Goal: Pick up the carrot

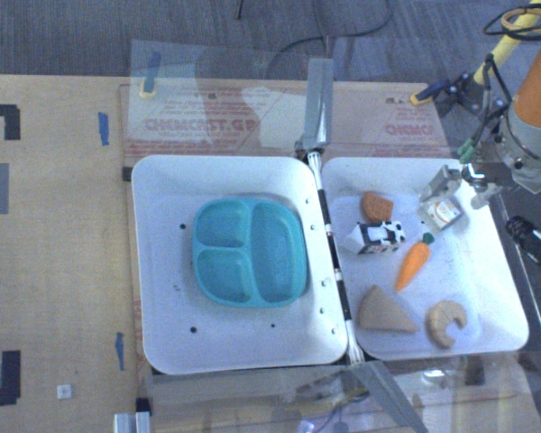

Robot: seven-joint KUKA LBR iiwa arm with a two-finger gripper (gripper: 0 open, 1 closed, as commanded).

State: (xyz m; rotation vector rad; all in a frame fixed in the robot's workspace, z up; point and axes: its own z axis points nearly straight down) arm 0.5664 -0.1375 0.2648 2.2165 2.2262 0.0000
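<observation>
The carrot (414, 263), orange with a small green tip, lies slanted in the middle of the right bin (487, 341). My gripper (444, 202) hangs over the bin's upper right part, above and a little to the right of the carrot, apart from it. The pale fingers point down-left; nothing is visibly between them.
Beside the carrot in the right bin are a brown chunk (376, 207), a black-and-white cow toy (380, 235), a tan wedge (385, 312) and a bitten beige ring (445, 321). The left bin (162, 332) holds a teal divided plate (250, 252). Cables run at the upper right.
</observation>
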